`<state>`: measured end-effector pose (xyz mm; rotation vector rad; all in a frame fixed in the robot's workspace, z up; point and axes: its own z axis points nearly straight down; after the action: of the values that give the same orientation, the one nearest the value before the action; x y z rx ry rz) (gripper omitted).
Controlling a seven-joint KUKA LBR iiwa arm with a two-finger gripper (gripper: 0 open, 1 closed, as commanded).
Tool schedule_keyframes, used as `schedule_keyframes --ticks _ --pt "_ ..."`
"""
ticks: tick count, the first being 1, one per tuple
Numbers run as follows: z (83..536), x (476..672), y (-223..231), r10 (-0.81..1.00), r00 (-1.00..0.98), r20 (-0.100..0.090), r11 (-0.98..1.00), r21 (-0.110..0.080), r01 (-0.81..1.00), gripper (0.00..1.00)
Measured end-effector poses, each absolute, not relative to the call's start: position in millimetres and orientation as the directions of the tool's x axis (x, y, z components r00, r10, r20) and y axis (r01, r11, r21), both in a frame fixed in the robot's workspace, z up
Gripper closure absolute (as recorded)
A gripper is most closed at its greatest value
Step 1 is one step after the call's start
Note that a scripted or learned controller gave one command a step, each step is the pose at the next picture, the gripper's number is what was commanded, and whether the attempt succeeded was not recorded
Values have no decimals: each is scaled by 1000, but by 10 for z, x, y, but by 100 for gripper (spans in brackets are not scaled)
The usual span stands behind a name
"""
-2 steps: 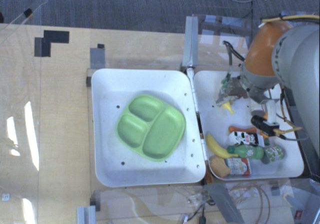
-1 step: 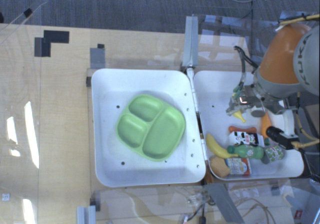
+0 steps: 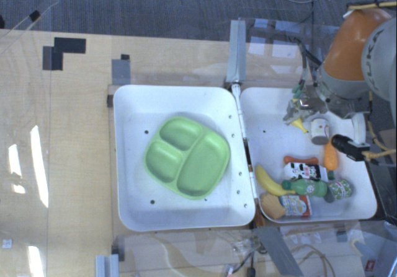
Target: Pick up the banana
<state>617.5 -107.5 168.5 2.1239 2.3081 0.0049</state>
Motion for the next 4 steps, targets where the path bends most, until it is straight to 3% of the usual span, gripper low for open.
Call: schedule_keyframes --ticks 1,2,3,4 --pt "1685 6175 -1074 997 -83 -2 83 6 997 0" --pt "886 6131 -1113 979 -206 -3 206 10 978 0" --pt "1015 6159 -1096 978 -208 -3 208 18 978 100" --pt "1869 6308 -571 995 -101 -2 101 8 995 100"
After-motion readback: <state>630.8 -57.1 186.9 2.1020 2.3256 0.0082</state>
